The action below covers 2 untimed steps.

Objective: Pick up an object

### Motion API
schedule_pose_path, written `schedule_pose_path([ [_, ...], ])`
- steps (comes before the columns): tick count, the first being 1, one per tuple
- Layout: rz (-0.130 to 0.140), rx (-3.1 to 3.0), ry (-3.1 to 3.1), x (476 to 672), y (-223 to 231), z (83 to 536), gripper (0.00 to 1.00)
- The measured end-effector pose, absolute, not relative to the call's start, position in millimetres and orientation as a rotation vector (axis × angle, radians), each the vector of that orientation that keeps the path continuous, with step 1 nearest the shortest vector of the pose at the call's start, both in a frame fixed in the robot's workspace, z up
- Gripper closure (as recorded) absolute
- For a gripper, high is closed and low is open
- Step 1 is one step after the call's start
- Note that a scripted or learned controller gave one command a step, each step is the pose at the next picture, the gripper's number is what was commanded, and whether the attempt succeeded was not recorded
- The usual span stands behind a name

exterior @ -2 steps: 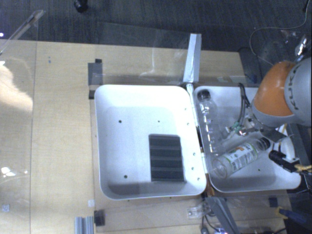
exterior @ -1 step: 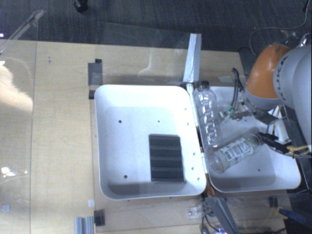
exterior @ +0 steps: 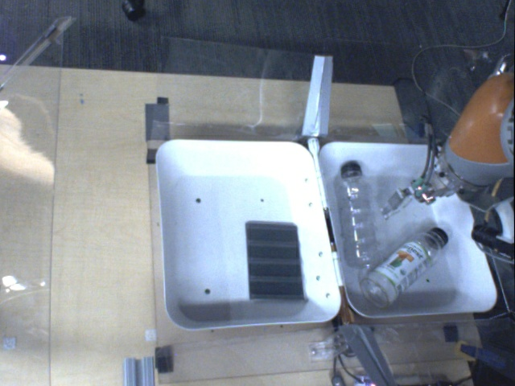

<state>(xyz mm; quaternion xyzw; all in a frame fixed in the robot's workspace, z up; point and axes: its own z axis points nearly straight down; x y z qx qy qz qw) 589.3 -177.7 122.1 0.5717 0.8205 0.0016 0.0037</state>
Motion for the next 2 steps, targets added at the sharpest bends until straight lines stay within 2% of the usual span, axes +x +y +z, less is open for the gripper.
schedule_pose_path([
  [1, -0.011, 1.675, 2.667, 667.3, -160, 90, 0.00],
  [2, 0.005, 1.610, 2.688, 616.4, -171, 129, 0.00],
])
